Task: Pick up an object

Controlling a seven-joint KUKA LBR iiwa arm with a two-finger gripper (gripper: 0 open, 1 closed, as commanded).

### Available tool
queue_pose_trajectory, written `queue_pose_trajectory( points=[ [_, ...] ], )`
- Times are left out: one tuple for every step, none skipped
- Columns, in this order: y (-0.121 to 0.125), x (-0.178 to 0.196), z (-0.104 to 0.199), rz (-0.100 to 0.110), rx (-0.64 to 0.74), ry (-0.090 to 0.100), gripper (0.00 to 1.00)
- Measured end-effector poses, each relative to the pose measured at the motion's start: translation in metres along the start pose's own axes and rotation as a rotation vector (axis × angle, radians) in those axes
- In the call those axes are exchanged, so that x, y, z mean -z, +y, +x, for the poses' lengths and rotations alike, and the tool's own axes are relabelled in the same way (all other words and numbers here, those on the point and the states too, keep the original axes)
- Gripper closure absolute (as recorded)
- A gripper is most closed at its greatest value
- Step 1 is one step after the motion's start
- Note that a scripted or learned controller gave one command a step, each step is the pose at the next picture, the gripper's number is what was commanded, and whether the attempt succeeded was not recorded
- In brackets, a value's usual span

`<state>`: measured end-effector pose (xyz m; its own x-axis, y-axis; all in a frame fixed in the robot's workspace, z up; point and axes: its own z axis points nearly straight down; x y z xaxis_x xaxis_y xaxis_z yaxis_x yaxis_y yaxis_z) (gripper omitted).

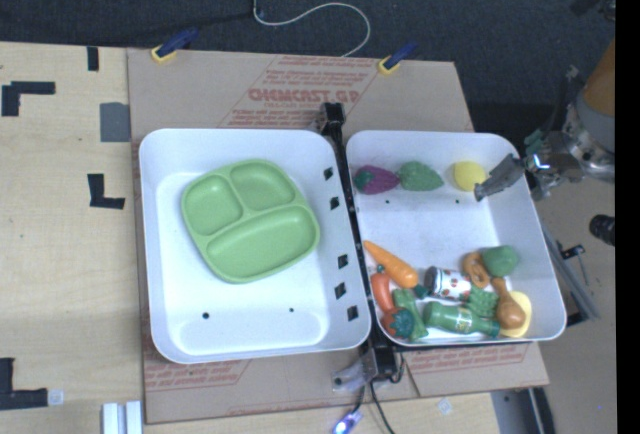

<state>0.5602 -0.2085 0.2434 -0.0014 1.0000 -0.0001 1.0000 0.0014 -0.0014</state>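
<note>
Green plate (250,219) in the left bin (160,252)

The three-compartment plate lay tilted on the white floor. Cardboard (300,92) sat under both bins, clipped at its far edge; a white cable (300,17) looped over dark cloth beyond.

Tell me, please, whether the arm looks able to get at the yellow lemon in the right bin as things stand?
Probably yes. The gripper hangs just right of the yellow lemon, near the right bin's far edge. Nothing lies on it; the green item sits apart to its left.
</note>
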Motion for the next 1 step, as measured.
queue_pose_trajectory(
  points=[
    [-0.0675,0.0978,0.0559,-0.009,0.003,0.000,0.00]
  ],
)
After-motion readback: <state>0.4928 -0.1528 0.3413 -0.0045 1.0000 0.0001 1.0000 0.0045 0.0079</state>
